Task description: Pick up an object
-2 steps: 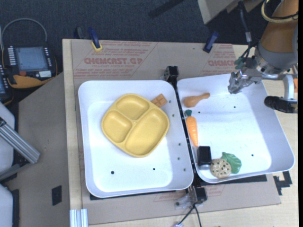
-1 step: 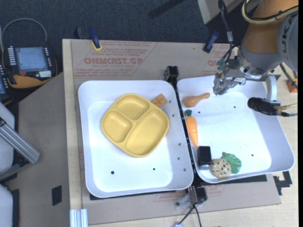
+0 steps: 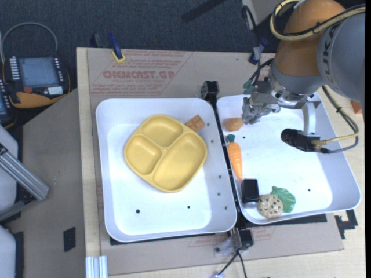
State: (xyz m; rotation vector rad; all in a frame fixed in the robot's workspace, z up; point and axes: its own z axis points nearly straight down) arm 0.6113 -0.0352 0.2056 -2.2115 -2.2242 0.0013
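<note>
Small tan-orange rounded lump, possibly a toy bread roll (image 3: 233,123), lying in the right-hand shallow white plastic bin (image 3: 324,172) close to that bin's far left corner, and judged the likeliest target for the pick. Just beside the lump, on its right, the grey two-finger gripper (image 3: 253,113), poised low over the bin floor; nothing seen between the jaws, and whether spread or pressed together cannot be told at this slant. Nearer along the same bin's left wall, a slim orange plastic carrot with a green top (image 3: 235,158); further toward the near edge, a small black block (image 3: 250,190), then a round speckled beige cookie (image 3: 269,205) touching a crumpled green leaf-shaped toy (image 3: 286,197). Also a dark cylindrical fitting on a yellow cable (image 3: 301,139) hanging over the bin's middle. Likely trouble from here: a descent slightly right of the lump, closing on air or nudging it against the wall; a rounded shape prone to squirting sideways from a pinch off centre; the wall itself perhaps blocking one side. Beyond the divider, the left-hand white bin (image 3: 122,210) carrying a yellow three-compartment plastic plate (image 3: 166,153), a small brown block (image 3: 195,123) at the plate's far edge. Underneath, a pale wooden tabletop (image 3: 145,68) with red lettering; around it dark carpet, and a handheld control pendant (image 3: 35,77) off to the far left.
</note>
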